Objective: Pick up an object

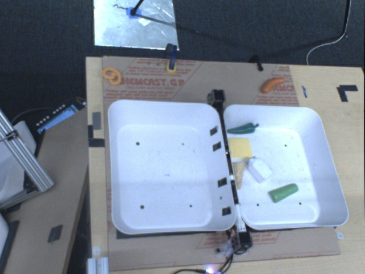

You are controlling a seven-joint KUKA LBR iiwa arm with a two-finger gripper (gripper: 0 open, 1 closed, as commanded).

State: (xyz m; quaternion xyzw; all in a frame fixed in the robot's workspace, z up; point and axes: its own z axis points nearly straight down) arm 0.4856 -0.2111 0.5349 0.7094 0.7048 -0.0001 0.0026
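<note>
A brown bench [319, 79] stands on dark carpet [45, 33]. A shiny metal sheet [136, 16] lies on the carpet beyond it. A lower tan table [51, 210] with an aluminium rail [25, 158] sits left.

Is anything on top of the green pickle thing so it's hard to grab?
Nothing visible covers the green pickle-shaped object. It lies by itself in the right bin, apart from the white block beside it.

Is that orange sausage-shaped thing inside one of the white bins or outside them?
Outside. The orange sausage-shaped thing lies on the brown board beyond the right white bin's far rim.
</note>
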